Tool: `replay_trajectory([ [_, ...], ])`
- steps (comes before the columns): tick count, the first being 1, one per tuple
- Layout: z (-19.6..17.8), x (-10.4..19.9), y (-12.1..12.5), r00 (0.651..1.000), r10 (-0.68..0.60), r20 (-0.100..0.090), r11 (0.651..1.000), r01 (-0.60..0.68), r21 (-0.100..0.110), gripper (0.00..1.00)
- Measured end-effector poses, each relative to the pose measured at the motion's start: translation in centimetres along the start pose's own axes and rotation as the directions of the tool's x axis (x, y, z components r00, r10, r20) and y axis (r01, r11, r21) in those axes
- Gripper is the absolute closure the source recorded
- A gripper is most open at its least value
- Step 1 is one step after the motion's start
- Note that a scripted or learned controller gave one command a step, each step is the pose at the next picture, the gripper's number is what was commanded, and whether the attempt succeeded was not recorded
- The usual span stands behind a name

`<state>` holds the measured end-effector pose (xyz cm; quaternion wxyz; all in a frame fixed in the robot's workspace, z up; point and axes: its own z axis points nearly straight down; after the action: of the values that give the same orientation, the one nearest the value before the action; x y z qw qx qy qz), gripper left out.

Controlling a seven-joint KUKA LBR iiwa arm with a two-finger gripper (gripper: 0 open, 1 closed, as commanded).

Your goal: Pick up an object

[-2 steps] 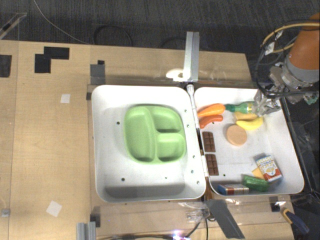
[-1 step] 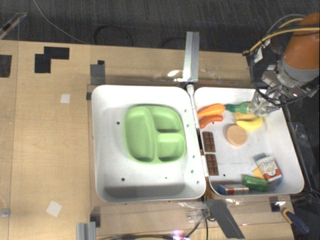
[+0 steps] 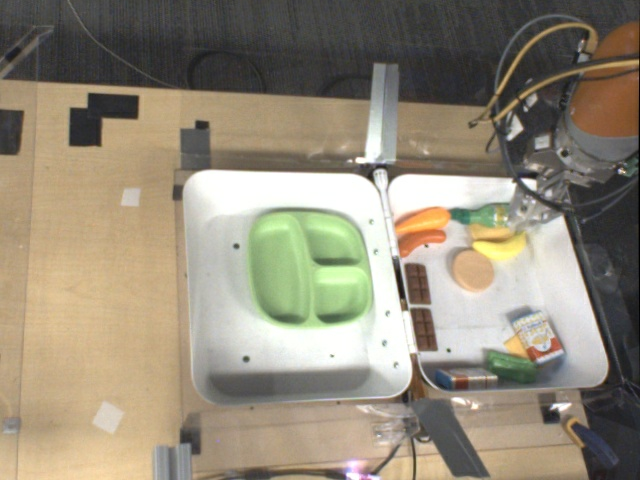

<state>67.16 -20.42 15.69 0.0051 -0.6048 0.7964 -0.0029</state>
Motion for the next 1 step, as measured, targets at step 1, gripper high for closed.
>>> replay_trajectory([
  [1,0.02,0.01,0.01,1.0,0.001,0.0,1.0,-0.001,0.0,0.0],
])
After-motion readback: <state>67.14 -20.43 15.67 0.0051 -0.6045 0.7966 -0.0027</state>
